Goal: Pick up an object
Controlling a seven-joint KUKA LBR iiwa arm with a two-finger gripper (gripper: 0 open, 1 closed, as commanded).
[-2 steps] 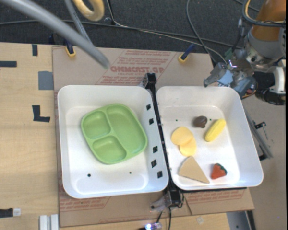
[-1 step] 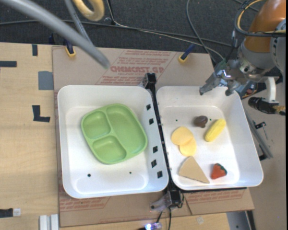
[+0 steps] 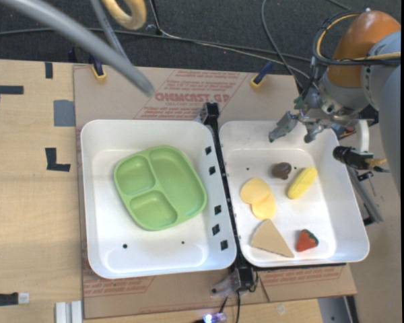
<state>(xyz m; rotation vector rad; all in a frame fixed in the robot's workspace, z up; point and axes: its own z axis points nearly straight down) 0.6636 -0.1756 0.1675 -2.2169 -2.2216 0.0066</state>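
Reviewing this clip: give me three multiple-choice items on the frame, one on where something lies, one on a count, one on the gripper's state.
1. Where does the green divided tray lie?
A. In the left bin
B. In the right bin
C. On the cardboard outside the bins

2. How many objects lie in the right bin?
A. Two
B. Three
C. Six

3. What is the state of the gripper?
A. Shut on the corn cob
B. Open, holding nothing
C. Shut on the strawberry

Answers:
1. A, the tray sits on the left bin floor.
2. C, a brown lump, corn cob, two yellow discs, a tan wedge and a strawberry.
3. B, its fingers are spread over the bin's far edge with nothing between them.
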